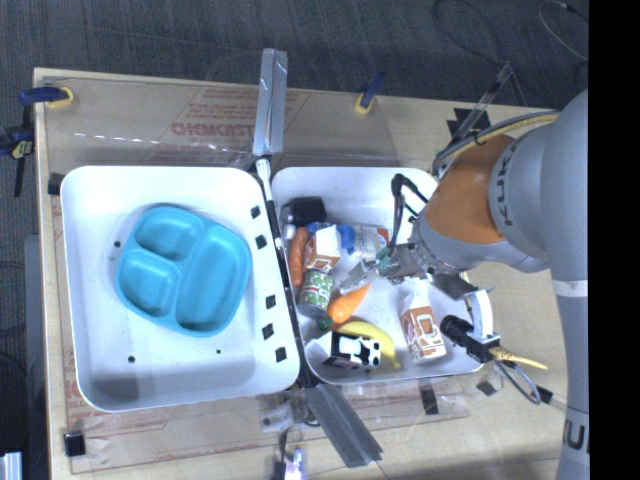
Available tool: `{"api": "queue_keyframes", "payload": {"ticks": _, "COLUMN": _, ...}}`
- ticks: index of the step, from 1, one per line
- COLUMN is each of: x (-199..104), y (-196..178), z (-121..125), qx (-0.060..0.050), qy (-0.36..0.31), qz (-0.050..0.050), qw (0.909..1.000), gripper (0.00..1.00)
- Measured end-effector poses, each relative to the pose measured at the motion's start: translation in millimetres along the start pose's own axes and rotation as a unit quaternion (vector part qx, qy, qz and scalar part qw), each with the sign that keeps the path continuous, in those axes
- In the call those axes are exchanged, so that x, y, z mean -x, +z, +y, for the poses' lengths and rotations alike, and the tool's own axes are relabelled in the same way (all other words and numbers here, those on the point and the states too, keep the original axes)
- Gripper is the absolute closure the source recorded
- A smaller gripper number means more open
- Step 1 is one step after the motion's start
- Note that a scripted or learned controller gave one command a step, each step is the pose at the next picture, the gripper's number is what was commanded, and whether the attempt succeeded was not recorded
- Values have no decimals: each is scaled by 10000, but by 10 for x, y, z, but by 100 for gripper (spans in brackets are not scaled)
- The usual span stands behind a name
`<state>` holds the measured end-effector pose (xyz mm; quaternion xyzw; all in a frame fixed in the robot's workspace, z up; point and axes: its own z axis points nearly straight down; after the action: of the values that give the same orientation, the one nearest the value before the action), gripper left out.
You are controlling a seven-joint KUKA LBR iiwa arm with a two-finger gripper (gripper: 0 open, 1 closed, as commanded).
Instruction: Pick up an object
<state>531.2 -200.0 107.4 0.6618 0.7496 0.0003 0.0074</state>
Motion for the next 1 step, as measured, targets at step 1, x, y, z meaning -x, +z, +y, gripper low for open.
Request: {"api": "queue_keyframes", "payload": {"ticks": 1, "x": 0, "y": -95, "z": 6, "qx": -2, "qy": -29, "qz": -7, "qw": 10000, "gripper": 100}}
